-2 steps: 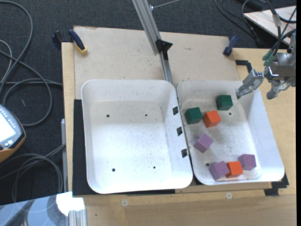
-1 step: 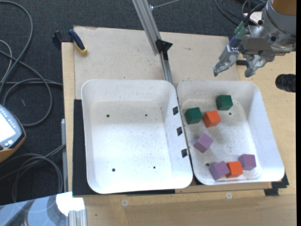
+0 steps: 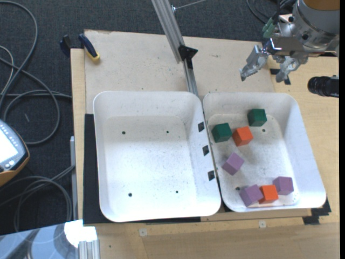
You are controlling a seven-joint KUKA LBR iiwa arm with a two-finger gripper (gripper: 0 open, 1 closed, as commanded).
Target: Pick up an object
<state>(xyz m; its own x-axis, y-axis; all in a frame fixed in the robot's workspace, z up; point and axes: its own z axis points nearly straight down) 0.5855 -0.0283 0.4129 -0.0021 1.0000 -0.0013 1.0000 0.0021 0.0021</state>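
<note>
jaws (image 3: pixel 265 68) spread, holding nothing, above counter (image 3: pixel 135 63) behind right bin (image 3: pixel 307 139); all seven blocks lie inside; pick not begun.

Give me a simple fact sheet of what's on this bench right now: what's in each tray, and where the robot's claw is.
Left bin: bare white floor
Right bin: seven small blocks
Green blocks: two, near the far side
Orange blocks: one touching a green one, one near the front rim
Purple blocks: one mid-bin, two flanking the front orange one
Gripper: above the bench beyond the right bin, fingers spread, nothing between them
Task state: no block lifted yet
</note>
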